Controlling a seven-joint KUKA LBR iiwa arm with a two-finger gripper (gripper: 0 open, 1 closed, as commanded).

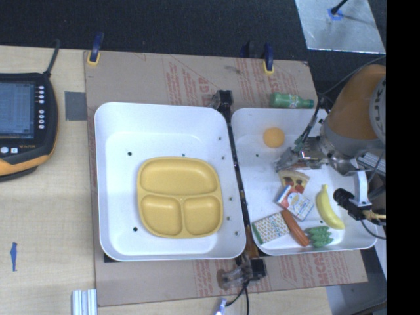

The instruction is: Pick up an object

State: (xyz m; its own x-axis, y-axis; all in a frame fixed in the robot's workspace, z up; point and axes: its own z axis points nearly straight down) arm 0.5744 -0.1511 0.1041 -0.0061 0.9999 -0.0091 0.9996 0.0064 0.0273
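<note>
The right bin holds several small objects. An orange ball lies near its far side. A yellow banana lies at the right, with a green leafy piece below it. A red sausage lies between a checkered card and a small red and white packet. My gripper hangs low over the bin's middle, just right of the ball and directly above a small brown and yellow piece. Nothing visibly hangs from the gripper.
The left bin carries a yellow divided tray. A green bottle lies on the cardboard behind the right bin. A teach pendant sits at the far left. The grey arm covers the right bin's far right corner.
</note>
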